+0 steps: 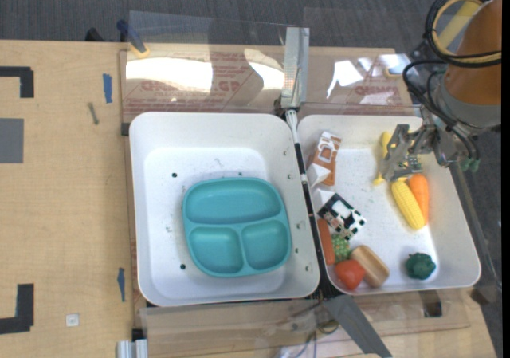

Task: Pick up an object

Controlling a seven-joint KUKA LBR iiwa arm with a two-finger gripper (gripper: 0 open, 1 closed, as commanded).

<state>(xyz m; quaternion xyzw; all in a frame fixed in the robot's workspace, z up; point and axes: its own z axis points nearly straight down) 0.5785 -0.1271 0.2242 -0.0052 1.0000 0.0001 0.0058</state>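
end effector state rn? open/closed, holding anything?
End effector: low in the right bin, just above the corn and carrot. Open or closed cannot be told at this angle; nothing visibly held.

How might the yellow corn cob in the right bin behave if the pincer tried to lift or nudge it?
The corn cob looks rounded and elongated, so a sideways nudge would probably roll it. It lies against the carrot, which may block rolling that way. Its molded, glossy look suggests stiff, light plastic, perhaps slippery between fingers.
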